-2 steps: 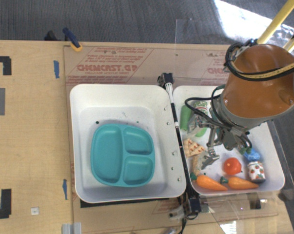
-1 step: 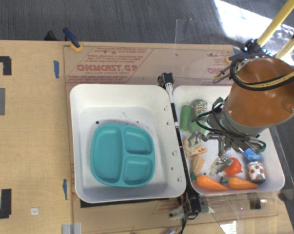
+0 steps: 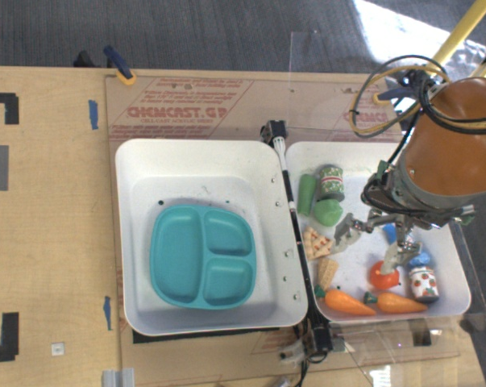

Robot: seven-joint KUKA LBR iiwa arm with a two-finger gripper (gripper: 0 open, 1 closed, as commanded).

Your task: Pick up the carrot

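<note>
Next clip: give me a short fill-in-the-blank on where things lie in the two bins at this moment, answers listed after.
1. The teal divided plate lies in the ____ bin.
2. The two carrots lie along the ____ wall of the right bin.
3. The tool hangs over the ____ bin.
4. The tomato in the right bin is coloured ____.

Missing words: left; near (bottom); right; red

a robotics lab: taped cardboard-topped bench (image 3: 57, 216), two white bins (image 3: 138, 168), clamps (image 3: 118, 64), loose cables (image 3: 388, 75)
</note>
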